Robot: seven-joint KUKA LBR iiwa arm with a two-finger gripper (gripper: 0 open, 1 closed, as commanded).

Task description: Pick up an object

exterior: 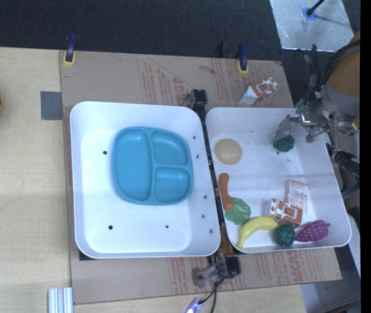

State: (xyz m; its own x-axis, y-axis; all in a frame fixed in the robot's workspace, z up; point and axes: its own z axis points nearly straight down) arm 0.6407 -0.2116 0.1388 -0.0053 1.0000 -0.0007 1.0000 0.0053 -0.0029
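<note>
Fingers of the gripper (285,134) close around a dark green round object (283,143), at the far right part of the right bin (263,119). Tan disc (227,151) sits left of it. Near edge: banana (257,229), grapes (311,230), small cartons (291,202). Left bin (87,194) carries a blue divided plate (152,165).

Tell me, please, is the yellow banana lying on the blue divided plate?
No, the banana lies in the right bin, away from the plate.
</note>
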